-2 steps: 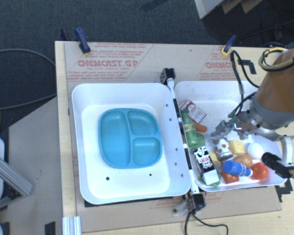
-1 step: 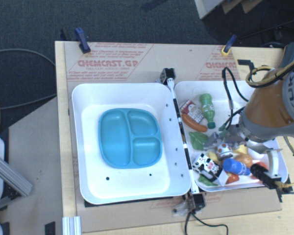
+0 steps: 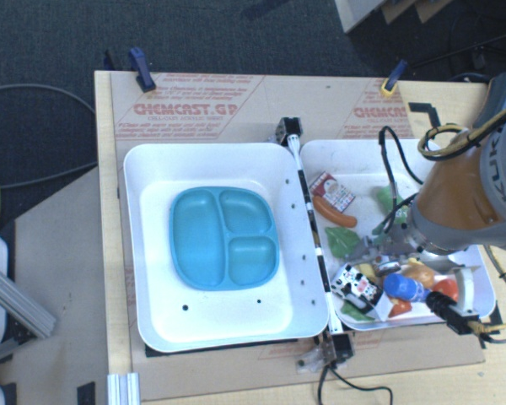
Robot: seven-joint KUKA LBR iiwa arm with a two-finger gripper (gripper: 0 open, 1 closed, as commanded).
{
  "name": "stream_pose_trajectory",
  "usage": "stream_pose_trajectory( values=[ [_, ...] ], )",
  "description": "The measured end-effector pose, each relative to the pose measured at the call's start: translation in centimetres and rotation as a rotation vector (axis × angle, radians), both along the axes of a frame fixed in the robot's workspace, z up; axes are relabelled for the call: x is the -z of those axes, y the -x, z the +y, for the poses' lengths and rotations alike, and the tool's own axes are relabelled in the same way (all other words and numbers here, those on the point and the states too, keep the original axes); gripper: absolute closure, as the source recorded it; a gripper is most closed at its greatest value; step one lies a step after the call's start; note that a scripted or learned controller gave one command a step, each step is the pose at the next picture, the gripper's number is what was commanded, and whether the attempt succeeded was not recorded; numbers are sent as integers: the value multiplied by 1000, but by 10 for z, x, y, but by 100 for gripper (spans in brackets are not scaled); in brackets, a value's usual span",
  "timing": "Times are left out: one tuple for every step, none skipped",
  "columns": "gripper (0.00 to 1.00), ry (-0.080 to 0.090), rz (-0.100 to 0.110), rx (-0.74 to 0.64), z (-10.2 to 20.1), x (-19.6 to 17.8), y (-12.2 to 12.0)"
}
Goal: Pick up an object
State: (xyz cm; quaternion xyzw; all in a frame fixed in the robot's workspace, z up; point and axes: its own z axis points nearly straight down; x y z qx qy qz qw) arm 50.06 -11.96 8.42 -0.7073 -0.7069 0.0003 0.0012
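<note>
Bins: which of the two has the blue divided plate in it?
The left bin. The blue three-compartment plate lies in its middle; the right bin holds a clutter of small items under the arm.

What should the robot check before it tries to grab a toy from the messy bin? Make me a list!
1. Gripper is over the right bin: ok.
2. Toys are there to grab, like the hot dog and blue toy: ok.
3. Fingers open wide enough: cannot tell.
4. One toy sits apart from the others: not ok, they are crowded near the gripper.
5. Blue tray in the left bin lies apart from the arm: ok.
</note>
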Motion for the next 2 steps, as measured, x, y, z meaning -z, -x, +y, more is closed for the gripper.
stream_pose_trajectory(
  values=[
    [100, 1, -4, 1, 0, -11, -1],
    [100, 0, -4, -2, 64, -101, -23]
  ],
)
